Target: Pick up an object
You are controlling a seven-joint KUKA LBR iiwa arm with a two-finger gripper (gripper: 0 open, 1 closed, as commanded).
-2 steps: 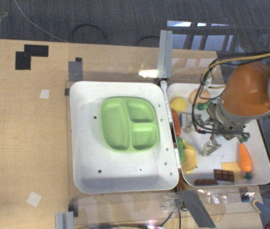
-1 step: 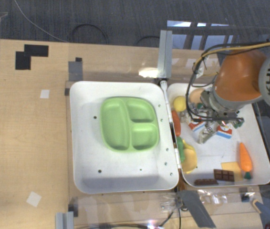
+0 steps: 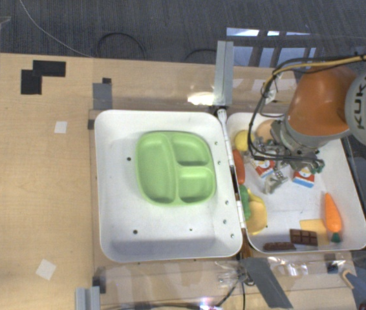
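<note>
In the right bin point(image 3: 357, 237), seen from above, the arm point(image 3: 322, 105) is hanging low over the back half, and its gripper point(image 3: 280, 176) is sitting just above a cluster of small red-and-white packets point(image 3: 265, 168). Whether it is gripping anything cannot be told, since the wrist is covering it from this angle.

The likely targets are crowding the bin's left wall: a yellow fruit point(image 3: 241, 139), a red stick point(image 3: 238, 165) and a yellow-green piece point(image 3: 255, 212) are lying close against the divider. A grasp there is risking a finger striking the wall, or nudging one item onto its neighbour. The flat packets look thin and may slip out of a pinch.

A carrot point(image 3: 332, 213), a cheese wedge point(image 3: 312, 225) and a chocolate bar point(image 3: 303, 237) are lying near the front right, apart from the gripper, with bare floor around them; that middle strip is offering the freest room. The left bin point(image 3: 115, 237) is holding a green tray point(image 3: 174, 167).
</note>
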